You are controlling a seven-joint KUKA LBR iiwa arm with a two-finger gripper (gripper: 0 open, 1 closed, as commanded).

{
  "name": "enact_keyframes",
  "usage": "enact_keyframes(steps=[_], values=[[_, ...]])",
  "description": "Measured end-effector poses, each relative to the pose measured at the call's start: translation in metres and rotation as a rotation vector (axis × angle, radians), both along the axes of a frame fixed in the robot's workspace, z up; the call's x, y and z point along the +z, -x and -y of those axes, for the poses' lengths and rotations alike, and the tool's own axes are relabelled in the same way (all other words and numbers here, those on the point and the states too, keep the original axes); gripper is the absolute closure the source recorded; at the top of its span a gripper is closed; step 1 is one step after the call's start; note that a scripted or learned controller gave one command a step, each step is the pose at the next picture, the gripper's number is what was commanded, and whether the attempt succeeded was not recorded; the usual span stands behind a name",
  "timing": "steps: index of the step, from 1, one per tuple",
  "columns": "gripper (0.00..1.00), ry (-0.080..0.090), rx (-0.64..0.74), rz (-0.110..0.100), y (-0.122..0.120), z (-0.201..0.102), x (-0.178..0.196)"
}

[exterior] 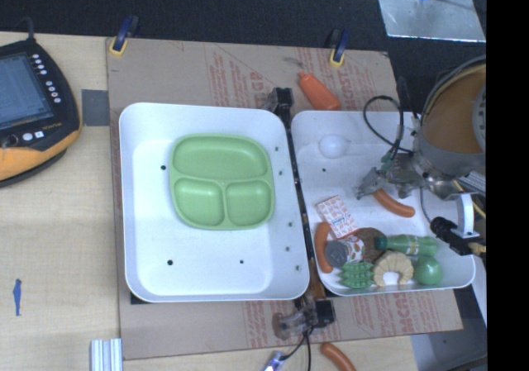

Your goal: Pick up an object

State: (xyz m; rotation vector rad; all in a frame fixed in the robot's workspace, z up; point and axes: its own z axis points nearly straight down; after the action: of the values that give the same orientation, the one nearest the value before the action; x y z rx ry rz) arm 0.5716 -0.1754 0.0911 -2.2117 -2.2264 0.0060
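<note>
Your end effector [382, 182] | over right bin [347, 126], beside orange sausage [393, 202] | grip state: you cannot tell

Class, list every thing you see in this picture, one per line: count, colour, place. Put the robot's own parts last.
Bins: two, white, side by side on the bench.
Divided plate: one, green, in the left bin.
Sausage: one, orange, right bin, by the gripper.
Bottle: one, green, right bin, front.
Packet: one, red and white, right bin.
Carrot: one, orange, on the cardboard behind the bins.
Pendant: one, orange and grey, far left.
Gripper: one, grey, over the right bin.
</note>
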Motion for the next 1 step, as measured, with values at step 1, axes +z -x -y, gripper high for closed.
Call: enact_keyframes(steps=[1], values=[[1.0, 0.001, 0.002, -0.001, -0.0001, 0.0014, 0.0107]])
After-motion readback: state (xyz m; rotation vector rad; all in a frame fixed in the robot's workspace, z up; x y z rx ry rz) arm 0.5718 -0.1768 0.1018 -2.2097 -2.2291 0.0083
